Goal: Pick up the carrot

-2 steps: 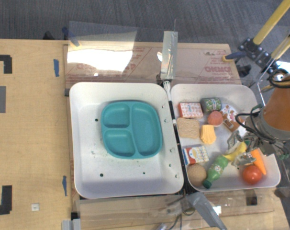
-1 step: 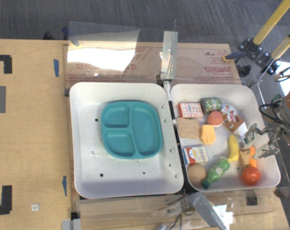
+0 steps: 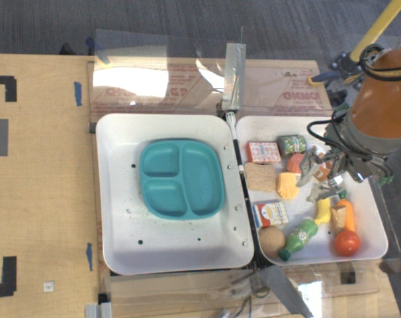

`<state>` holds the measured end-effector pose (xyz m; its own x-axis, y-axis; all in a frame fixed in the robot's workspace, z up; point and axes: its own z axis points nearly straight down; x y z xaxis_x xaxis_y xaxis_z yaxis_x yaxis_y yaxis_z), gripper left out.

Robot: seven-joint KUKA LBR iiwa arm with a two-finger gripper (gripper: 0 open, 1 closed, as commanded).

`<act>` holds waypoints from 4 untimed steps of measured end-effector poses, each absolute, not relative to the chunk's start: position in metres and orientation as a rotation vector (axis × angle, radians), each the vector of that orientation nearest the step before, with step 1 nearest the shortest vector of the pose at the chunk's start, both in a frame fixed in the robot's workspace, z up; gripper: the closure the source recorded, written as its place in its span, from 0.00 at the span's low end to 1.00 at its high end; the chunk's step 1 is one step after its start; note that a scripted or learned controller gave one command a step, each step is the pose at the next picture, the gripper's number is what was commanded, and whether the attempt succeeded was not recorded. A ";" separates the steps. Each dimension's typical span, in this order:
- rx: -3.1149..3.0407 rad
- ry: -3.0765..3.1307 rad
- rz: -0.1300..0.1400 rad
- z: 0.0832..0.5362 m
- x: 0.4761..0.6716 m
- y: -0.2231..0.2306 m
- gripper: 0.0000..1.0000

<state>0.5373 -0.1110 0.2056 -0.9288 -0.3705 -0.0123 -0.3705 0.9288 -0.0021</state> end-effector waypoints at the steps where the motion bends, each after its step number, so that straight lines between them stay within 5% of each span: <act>1: -0.580 3.079 -0.001 0.204 0.536 -0.115 0.00; 2: -0.662 3.058 -0.006 0.109 0.503 -0.098 0.00; 3: -0.792 3.034 -0.004 0.107 0.501 -0.172 0.00; 4: -0.796 3.024 -0.005 0.118 0.505 -0.168 1.00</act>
